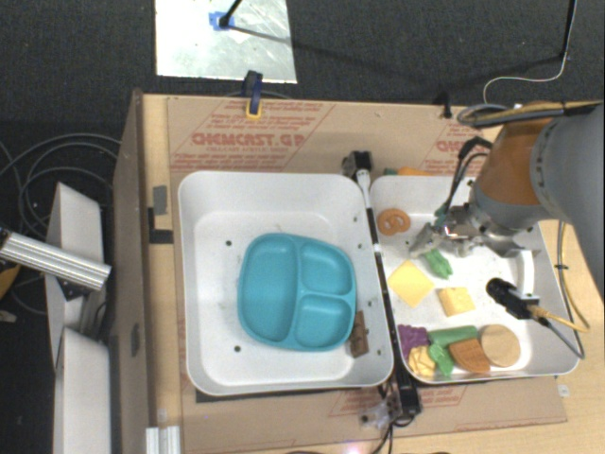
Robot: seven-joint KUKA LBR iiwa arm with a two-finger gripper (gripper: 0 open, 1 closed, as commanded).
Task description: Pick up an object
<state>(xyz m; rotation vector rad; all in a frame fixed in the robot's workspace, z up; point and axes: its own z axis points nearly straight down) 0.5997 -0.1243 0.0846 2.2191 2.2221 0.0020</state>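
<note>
Camera view: the surface [284,130] is a brown board printed with red lettering, and it carries two shallow white bins of smooth, glossy plastic with rounded corners.

The left bin [203,253] holds a teal plate [298,291], smooth and rounded, moulded into three compartments. A small dark brown piece [360,334] lies against this bin's right wall, just beside the plate's lower right edge.

The right bin [544,343] holds small toy-like food shapes:
- an orange ring [393,221] near its upper left corner
- a flat yellow wedge [411,283], with a smaller yellow square [456,301] near it
- along the near wall, a knobbly purple cluster [411,336], a long green piece [456,335], a brown disc [467,354] and a paler tan disc [502,345] touching it

The grey arm [558,173], with its orange band, reaches in from the right and ends over the upper middle of the right bin. The tool [433,244] is low there, between the orange ring and the yellow wedge. A short green piece [440,264] lies directly at its tip, close enough that they seem to touch, and just above the wedge. Whether the tool is spread or pressed together cannot be told from this angle, and nothing can be seen gripped in it.
</note>
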